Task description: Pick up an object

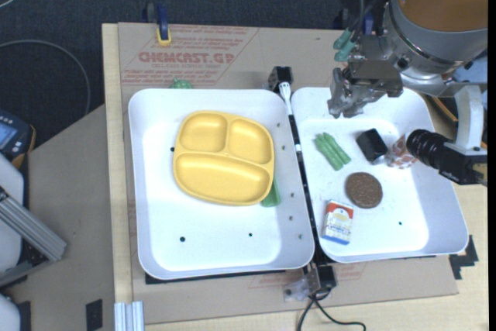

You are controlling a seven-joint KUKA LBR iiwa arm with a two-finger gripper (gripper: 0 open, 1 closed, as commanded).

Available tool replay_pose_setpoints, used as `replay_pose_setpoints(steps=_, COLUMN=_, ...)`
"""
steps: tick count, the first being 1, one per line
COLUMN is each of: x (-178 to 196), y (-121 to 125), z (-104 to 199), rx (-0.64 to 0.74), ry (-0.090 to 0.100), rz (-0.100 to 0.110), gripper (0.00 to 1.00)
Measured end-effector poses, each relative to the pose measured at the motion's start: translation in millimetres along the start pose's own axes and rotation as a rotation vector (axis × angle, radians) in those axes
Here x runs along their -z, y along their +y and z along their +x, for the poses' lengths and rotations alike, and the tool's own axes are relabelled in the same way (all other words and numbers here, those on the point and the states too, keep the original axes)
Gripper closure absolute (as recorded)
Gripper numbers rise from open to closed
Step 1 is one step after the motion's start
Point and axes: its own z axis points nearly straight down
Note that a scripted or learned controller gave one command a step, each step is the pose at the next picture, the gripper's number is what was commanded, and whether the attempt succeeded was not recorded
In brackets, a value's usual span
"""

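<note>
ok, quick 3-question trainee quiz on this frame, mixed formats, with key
1. True or false: the yellow divided plate lies in the right bin.
2. Which item lies nearest the gripper: A) green pieces B) brown disc C) small carton?
3. Fill in: the black block lies in the ____ bin.

Key: 1 false, it lies in the left bin; 2 A; 3 right.

Right bin [434, 240]: green piece [332, 150], black block [371, 144], brown disc [363, 190] & small carton [338, 222] crowd the middle; front-right corner w/ open floor. Left bin [155, 229]: yellow divided plate [225, 157] fills centre (green bit at its right edge), bare strips along the front & left. Gripper [346, 103] hangs over right bin's back edge.
</note>
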Motion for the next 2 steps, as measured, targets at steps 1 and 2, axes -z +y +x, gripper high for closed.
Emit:
replay_pose_setpoints(steps=1, x=-55, y=-3, z=49, rx=0.002, ry=-0.004, rz=0.023, gripper=1.0)
replay_pose_setpoints(steps=2, x=-42, y=-2, z=47, rx=0.0, ry=-0.004, rz=0.016, gripper=1.0)
